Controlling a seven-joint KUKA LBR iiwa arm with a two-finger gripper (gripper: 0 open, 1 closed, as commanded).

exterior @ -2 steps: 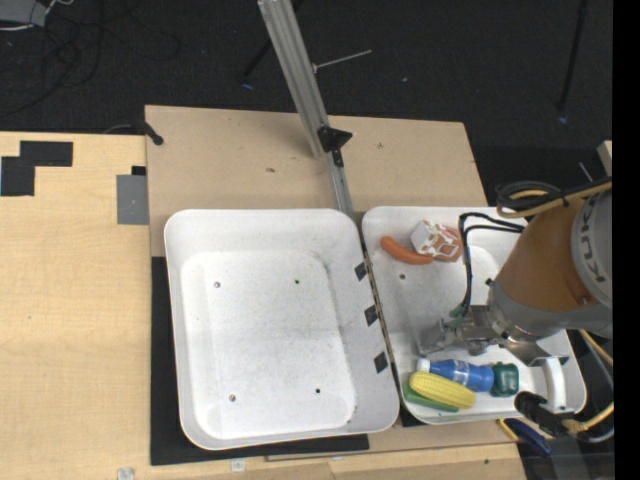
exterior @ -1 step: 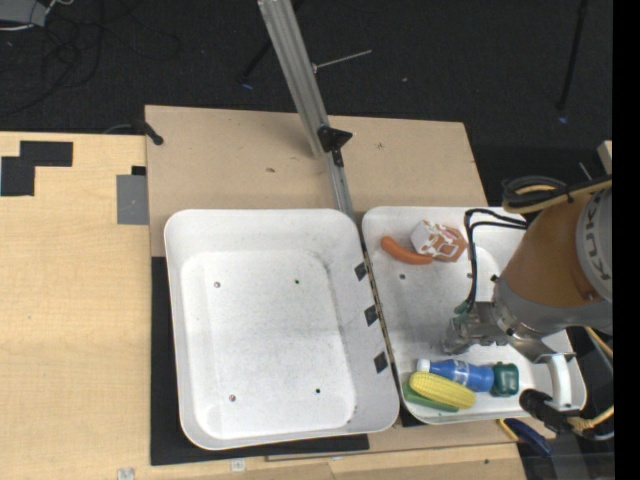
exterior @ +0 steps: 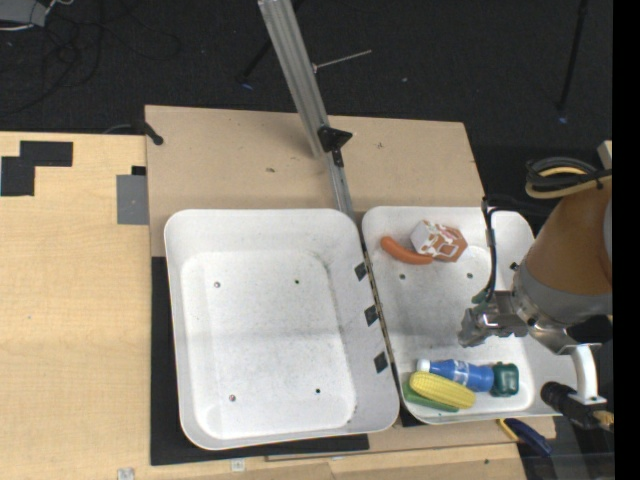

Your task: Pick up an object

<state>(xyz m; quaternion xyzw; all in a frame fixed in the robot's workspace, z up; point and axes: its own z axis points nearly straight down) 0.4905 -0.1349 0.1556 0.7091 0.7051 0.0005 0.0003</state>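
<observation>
Bottle first: blue bottle [exterior: 470,375] lying flat in the near part of the right bin [exterior: 430,308], long axis running left to right, nearly along the bin's near wall. Green end toward the right, pale end toward the left. Touching or just beside it on the near-left side, a yellow corn cob [exterior: 442,392], laid along much the same line with a slight tilt.

Gripper [exterior: 487,323] over the right half of the same bin, at the end of the grey arm [exterior: 570,258] coming in from the right. Open or closed: cannot tell from this angle. Nothing seen clamped in it. Bottle just nearward of the gripper and a little left of it, close but apart as far as can be seen.

Farther back in the right bin, an orange sausage-shaped piece [exterior: 405,253] lying beside a white-and-orange packet [exterior: 440,240], both well apart from the gripper. To the left, the left bin [exterior: 260,318], side by side with the right one on the bench [exterior: 250,158]. Beyond the bins, a slanted metal rail [exterior: 295,63].
</observation>
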